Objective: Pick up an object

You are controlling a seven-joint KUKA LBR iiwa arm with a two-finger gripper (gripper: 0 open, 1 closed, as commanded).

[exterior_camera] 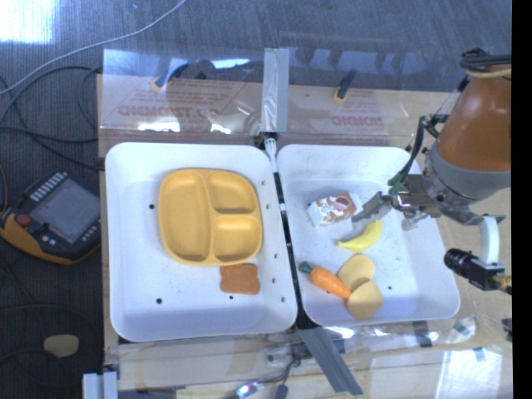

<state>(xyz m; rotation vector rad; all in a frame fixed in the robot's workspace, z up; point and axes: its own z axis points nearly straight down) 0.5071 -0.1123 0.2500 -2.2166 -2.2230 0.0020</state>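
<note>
The right bin holds a white and red packet, a yellow banana, an orange carrot and two pale yellow rounded pieces. My gripper hangs over the right bin, just above and right of the banana. It is open: one finger points toward the packet, the other sits further right. Nothing is between them. The orange band of the arm rises above the wrist.
The left bin holds a yellow divided plate and a brown toast-like piece by the plate's front edge. A ridge separates the two bins. A pendant lies on the floor at far left.
</note>
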